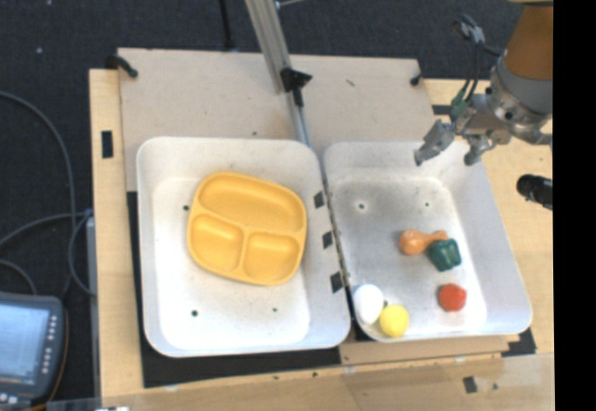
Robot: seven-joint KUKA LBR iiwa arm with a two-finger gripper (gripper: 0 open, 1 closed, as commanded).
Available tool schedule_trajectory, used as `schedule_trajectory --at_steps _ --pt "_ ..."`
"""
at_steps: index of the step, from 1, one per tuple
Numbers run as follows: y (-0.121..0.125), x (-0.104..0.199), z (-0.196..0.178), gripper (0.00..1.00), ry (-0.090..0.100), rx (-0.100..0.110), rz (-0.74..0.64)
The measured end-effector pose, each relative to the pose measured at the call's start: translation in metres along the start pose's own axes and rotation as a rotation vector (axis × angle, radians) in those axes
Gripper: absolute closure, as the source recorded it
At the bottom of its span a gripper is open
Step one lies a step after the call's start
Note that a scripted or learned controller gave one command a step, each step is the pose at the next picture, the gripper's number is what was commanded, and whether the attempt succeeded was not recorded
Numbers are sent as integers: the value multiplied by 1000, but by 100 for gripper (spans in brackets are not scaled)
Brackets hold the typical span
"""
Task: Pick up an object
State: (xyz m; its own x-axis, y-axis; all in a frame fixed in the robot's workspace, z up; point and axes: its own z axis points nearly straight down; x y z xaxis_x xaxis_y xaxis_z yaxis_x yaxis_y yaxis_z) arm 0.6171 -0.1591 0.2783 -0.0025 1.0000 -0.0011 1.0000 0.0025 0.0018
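Gripper (pixel 456 145) fingers spread apart, holding nothing, above the right bin's (pixel 372 162) far edge.

Robotics lab: plywood bench (pixel 233 92), aluminium camera mast (pixel 265 13), loose cables, dark carpet.

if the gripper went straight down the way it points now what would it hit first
Probably the bare floor of the right bin near its upper edge. The gripper, fingers apart, hangs over that corner, well away from the orange toy and green toy. Depth is hard to judge from one slanted view.
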Motion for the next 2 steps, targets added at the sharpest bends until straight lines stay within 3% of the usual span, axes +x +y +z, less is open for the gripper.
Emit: schedule_trajectory --at_steps 1,2 --pt "0 0 0 0 0 0 0" --pt "-1 -11 56 0 -1 6 4"
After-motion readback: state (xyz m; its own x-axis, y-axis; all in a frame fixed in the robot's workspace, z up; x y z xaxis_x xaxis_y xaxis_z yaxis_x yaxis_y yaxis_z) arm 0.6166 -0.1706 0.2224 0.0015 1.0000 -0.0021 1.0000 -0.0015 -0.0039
